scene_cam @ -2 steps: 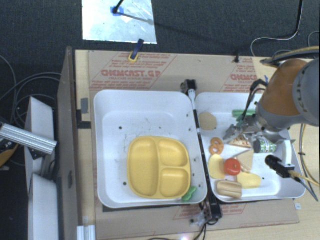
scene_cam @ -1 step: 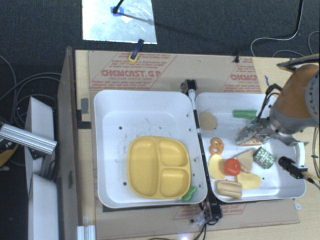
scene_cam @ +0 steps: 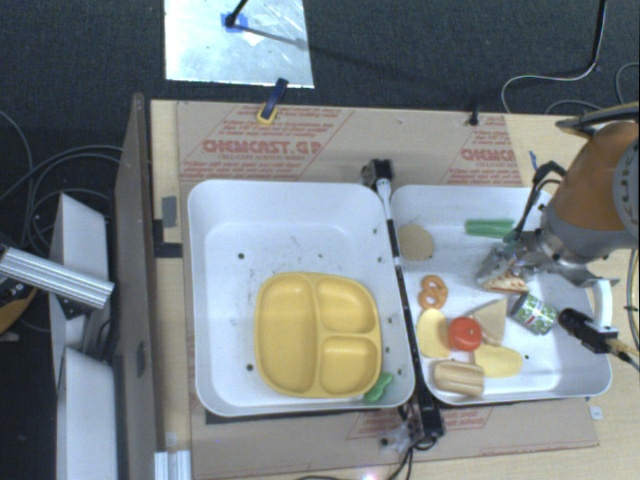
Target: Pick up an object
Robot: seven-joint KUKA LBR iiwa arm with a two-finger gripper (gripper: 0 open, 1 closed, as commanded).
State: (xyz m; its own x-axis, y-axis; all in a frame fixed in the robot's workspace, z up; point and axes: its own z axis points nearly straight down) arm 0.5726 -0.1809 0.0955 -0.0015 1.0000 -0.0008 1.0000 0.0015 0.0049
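The arm (scene_cam: 600, 183) is reaching in from the right side & the end effector (scene_cam: 505, 265) is sitting low in the right bin (scene_cam: 570, 378), just beside a small tan wedge piece (scene_cam: 506, 284). The metal fingers are looking a bit apart, w/ nothing clearly between them; I cannot tell for sure if they are touching the wedge.

Taking the red tomato (scene_cam: 464, 332) as landmark:
- a pretzel (scene_cam: 433, 290) is lying up-left of it, near the divider betw. the bins
- a yellow slice (scene_cam: 430, 333) is touching it on the left
- a tan triangle (scene_cam: 490, 320) is just right of it
- a yellow banana-like piece (scene_cam: 499, 361) is lying below-right
- a bread roll (scene_cam: 458, 377) is lying directly below, near the bin's front wall
- a small can w/ green label (scene_cam: 533, 313) is lying on its side further right, near the end effector
- a round tan disc (scene_cam: 415, 241) is well above-left
- a green long object (scene_cam: 492, 229) is well above, by the arm

The left bin (scene_cam: 230, 228) is holding a yellow divided tray (scene_cam: 317, 333); a small green thing (scene_cam: 378, 388) is peeking at the tray's lower right corner. Both bins are resting on the desk (scene_cam: 300, 143).
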